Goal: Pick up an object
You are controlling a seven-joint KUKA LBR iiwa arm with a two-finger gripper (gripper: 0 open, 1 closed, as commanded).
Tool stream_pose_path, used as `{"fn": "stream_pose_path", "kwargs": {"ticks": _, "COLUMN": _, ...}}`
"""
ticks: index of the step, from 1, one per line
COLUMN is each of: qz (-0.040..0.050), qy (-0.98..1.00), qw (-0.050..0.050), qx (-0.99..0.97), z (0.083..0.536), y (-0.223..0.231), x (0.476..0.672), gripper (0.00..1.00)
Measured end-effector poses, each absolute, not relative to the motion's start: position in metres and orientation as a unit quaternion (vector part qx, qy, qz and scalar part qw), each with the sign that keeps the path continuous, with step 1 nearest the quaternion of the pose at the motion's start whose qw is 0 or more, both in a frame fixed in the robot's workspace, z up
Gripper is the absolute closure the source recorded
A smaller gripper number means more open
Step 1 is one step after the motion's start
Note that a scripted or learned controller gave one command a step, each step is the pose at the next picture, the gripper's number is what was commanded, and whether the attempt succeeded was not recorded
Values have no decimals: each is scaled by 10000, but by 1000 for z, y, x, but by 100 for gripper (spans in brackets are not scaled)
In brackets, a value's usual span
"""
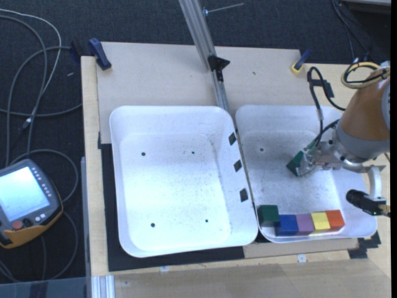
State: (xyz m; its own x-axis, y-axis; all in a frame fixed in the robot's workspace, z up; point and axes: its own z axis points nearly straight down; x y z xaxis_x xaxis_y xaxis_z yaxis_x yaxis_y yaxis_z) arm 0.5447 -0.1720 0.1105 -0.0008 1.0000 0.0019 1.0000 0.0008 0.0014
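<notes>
My gripper (304, 166) hangs low over the middle of the right bin (273, 121), reaching in from the right under the grey and orange arm (365, 120). A small teal-green object (294, 162) sits right at the gripper's tip, on its left side, and I cannot tell whether it is gripped or only touched. Along the right bin's front wall several blocks lie in a row: dark green (268, 214), blue (287, 224), purple (304, 222), yellow (320, 220) and orange (335, 218).
The left bin (124, 126) lies beside the right one, its rim overlapping at the centre. A slanted metal pole (197, 27) rises at the back. Black cables (320, 92) hang by the arm. A teach pendant (25, 197) rests at far left.
</notes>
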Motion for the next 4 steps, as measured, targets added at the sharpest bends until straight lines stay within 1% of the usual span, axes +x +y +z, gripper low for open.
{"fn": "stream_pose_path", "kwargs": {"ticks": 1, "qz": -11, "qy": -7074, "qw": 3, "qx": -7068, "z": 110, "y": -172, "x": 545, "gripper": 0}}
{"fn": "stream_pose_path", "kwargs": {"ticks": 2, "qz": -11, "qy": -7094, "qw": 9, "qx": -7048, "z": 99, "y": -117, "x": 563, "gripper": 0}}
{"fn": "stream_pose_path", "kwargs": {"ticks": 3, "qz": -13, "qy": -7081, "qw": -19, "qx": -7061, "z": 100, "y": -123, "x": 613, "gripper": 0}}
{"fn": "stream_pose_path", "kwargs": {"ticks": 4, "qz": -12, "qy": -7071, "qw": -35, "qx": -7071, "z": 101, "y": -174, "x": 663, "gripper": 0}}
